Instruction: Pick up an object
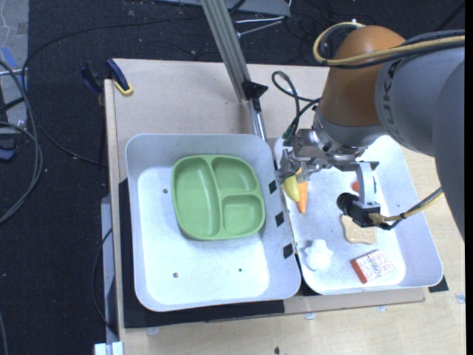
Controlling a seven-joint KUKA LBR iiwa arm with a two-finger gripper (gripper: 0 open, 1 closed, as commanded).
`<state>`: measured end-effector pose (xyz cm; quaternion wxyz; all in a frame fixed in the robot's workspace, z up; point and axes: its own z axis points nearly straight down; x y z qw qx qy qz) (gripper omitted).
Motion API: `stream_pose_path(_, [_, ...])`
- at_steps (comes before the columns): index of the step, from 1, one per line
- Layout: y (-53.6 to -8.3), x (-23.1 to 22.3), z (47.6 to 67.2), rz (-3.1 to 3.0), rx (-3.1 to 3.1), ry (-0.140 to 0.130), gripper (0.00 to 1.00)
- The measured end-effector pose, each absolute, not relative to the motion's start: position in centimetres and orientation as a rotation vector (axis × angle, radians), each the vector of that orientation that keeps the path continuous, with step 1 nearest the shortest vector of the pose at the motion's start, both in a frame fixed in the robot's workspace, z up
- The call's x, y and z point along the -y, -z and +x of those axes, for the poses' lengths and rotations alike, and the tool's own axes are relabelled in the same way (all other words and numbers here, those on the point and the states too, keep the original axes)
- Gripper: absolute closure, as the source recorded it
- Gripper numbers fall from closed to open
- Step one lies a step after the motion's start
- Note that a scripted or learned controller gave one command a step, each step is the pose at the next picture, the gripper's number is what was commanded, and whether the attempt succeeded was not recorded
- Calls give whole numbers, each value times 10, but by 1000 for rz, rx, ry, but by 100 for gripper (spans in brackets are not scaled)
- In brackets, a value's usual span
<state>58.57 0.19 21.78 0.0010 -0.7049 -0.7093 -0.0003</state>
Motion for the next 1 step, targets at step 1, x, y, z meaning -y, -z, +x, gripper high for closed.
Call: stream_pose_path(1, [-216,-52,567,-2213,2226,-2,100])
